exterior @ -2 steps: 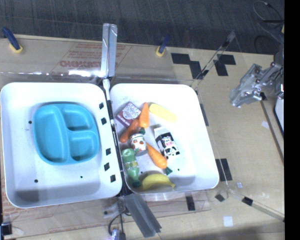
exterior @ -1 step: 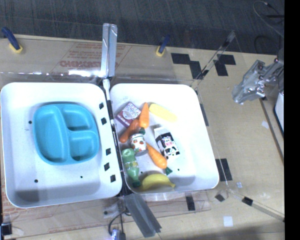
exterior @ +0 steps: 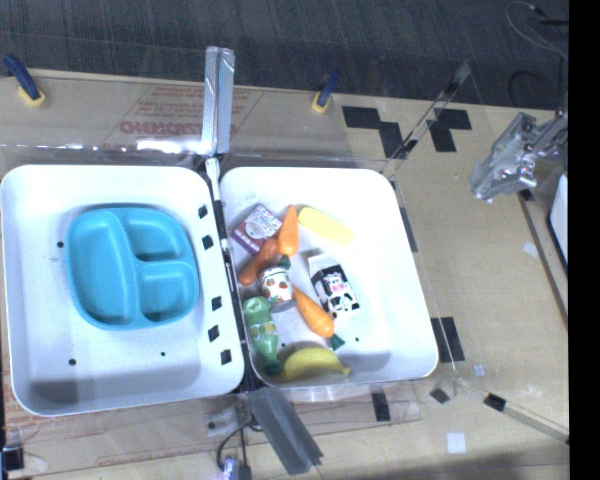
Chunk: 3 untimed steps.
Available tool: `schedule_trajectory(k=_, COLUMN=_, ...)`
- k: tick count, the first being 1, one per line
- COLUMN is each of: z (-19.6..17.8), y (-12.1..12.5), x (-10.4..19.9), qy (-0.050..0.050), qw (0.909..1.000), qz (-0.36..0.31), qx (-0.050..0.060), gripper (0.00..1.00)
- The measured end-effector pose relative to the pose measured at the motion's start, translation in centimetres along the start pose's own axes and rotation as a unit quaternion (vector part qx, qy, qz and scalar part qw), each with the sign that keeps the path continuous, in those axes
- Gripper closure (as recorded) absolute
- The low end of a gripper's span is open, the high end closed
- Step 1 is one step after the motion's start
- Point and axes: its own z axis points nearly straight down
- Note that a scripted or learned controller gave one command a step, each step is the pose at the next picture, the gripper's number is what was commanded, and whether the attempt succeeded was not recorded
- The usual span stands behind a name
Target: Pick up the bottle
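A small green bottle (exterior: 260, 328) lies in the right bin (exterior: 405, 268), close to its left wall and near the front. A yellow banana (exterior: 313, 363) rests just in front of it, and a small white and red jar (exterior: 275, 285) sits just behind it. My gripper (exterior: 505, 168) is a grey metal shape over the bench at the far right, outside the right bin and well away from the bottle. Nothing hangs from it.
The right bin also holds two orange carrots (exterior: 313, 313), a purple box (exterior: 255, 226), a yellow piece (exterior: 325, 226) and a cow-patterned carton (exterior: 332, 286). A blue divided tray (exterior: 130, 263) lies in the left bin (exterior: 30, 208). Clamps stand along the bench's far edge.
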Motion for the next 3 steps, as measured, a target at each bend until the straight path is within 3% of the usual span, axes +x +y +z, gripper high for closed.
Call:
schedule_trajectory(k=1, z=6.0, y=-0.8, x=-5.5, qy=0.012, qw=0.9999, qz=0.003, qx=-0.001, gripper=1.0)
schedule_trajectory(k=2, z=4.8, y=-0.6, x=-5.6, qy=0.009, qw=1.0, qz=0.0, qx=-0.001, gripper=1.0)
schedule_trajectory(k=3, z=6.0, y=-0.2, x=-6.9, qy=0.011, qw=0.9953, qz=-0.097, qx=-0.003, gripper=1.0)
